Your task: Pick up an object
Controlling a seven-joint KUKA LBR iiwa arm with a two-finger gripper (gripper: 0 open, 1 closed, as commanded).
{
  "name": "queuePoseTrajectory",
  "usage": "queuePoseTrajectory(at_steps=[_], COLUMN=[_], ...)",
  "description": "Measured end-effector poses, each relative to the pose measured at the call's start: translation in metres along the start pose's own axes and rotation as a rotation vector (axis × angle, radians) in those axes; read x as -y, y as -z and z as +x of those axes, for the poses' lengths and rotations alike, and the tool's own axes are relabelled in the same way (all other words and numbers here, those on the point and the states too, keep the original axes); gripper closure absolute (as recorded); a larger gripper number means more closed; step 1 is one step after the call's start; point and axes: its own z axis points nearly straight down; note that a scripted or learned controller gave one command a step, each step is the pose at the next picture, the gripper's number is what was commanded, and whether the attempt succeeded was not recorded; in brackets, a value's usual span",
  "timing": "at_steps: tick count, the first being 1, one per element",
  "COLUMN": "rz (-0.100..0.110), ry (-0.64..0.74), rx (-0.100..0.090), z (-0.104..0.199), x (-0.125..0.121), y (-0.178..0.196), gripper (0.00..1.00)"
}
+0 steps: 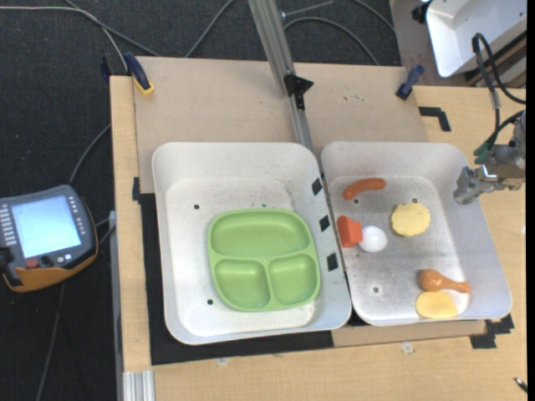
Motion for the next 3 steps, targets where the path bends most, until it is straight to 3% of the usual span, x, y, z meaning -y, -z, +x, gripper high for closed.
queuePoseTrajectory(at_steps=[3], rz=[0.004], ry=[0.006], rx=[-0.005], z=[0.168], x=[-0.041], y=[-0.010], gripper=[1.00])
